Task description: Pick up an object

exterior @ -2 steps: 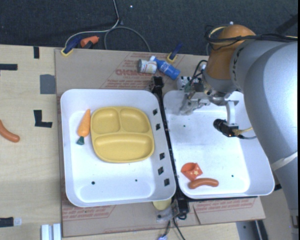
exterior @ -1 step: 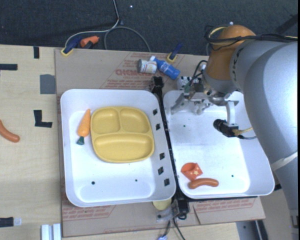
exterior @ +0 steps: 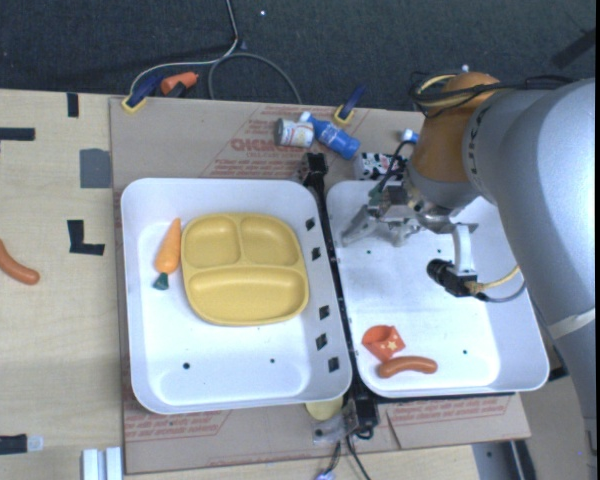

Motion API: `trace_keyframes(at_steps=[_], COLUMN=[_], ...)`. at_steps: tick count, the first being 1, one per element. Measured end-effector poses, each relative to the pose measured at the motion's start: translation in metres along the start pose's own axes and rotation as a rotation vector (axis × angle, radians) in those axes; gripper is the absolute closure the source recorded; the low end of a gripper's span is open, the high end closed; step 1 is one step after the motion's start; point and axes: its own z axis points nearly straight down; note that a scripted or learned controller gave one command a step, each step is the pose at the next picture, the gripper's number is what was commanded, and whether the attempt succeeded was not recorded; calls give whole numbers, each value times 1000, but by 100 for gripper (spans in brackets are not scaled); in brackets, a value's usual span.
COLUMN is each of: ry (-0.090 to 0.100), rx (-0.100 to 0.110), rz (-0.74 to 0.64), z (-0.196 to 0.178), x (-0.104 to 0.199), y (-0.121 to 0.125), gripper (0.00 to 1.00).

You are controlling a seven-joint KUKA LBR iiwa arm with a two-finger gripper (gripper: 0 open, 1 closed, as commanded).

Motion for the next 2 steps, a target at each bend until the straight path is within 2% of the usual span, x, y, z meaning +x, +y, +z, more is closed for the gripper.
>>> trace_keyframes(at_steps=[1, 2], ry=[2, 0], rx=[3, 2], rz=[-2, 0], z=[1, 0], x=[-1, 1], y=[28, 13], gripper=[0, 0])
